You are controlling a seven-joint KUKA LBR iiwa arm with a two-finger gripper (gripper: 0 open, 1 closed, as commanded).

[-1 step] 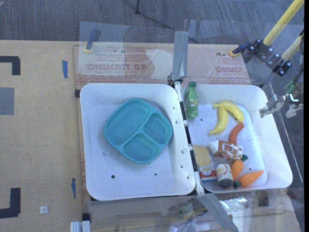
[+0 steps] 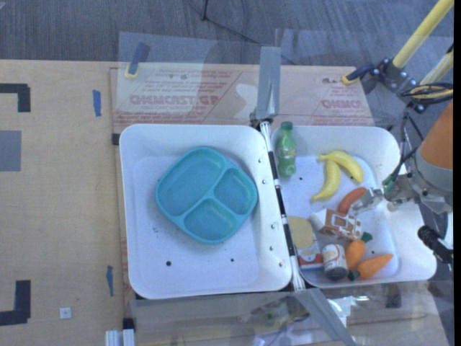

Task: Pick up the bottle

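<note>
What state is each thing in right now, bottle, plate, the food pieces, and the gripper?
bottle: lying in the right bin's far left corner, untouched.
blue plate: flat in the left bin, right side up.
bananas: lying loose in the right bin.
can: near the front of the right bin, beside the carrots.
gripper: low over the right bin's right side, away from the bottle.

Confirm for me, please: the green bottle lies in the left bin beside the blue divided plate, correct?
Not quite. The green bottle lies in the right bin, against its left wall near the bananas. The blue divided plate sits by itself in the left bin, as the camera view shows.
</note>
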